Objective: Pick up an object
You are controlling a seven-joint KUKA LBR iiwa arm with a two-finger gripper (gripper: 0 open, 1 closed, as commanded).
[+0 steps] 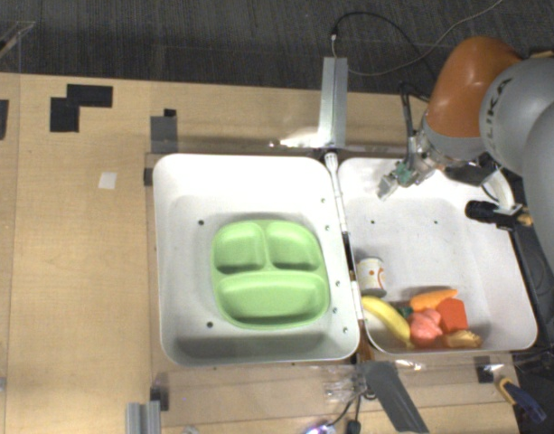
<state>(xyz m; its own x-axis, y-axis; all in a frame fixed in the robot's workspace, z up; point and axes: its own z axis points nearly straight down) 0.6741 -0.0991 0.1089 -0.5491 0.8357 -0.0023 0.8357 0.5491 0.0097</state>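
Upper right of the frame — the gripper [391, 183] hangs over the right bin [439, 229] (finger state: cannot tell), well apart from the banana [388, 319] below.

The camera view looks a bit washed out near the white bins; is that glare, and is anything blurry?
Camera view: bright glare on the bench edge behind the left bin; soft shadow along that bin's near wall; the green tray is sharp, the small toys around the banana look soft; the arm is slightly blurred.
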